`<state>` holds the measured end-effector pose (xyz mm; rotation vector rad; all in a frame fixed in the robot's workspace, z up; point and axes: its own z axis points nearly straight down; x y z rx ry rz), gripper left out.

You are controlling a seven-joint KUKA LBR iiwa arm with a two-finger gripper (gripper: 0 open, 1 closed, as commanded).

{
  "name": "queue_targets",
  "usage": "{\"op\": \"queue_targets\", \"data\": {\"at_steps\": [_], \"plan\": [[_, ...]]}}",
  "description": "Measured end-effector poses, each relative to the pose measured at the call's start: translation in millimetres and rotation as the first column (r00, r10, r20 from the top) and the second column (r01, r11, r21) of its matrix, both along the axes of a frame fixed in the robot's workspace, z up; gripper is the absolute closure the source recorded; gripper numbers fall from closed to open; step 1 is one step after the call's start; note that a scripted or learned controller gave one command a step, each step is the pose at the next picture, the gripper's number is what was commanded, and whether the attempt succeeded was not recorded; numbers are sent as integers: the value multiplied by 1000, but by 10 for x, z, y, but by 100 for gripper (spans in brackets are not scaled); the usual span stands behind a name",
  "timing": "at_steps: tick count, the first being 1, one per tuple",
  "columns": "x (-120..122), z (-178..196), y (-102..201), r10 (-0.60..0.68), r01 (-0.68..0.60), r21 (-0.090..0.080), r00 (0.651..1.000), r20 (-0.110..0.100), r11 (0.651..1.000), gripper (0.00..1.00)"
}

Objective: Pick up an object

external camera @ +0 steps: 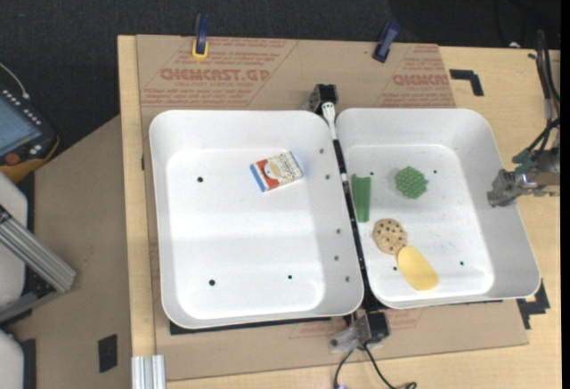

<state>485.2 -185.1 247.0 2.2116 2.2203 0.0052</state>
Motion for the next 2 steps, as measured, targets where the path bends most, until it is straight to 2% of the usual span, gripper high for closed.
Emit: {"op": "queue_targets", "data": {"at_steps": [1,2], "plan": [[-58,186,-399,-5,5,0,1000,-5,1000,100],[-70,-1693,-382,-6,6,4,1000,-11,1000,100]]}}
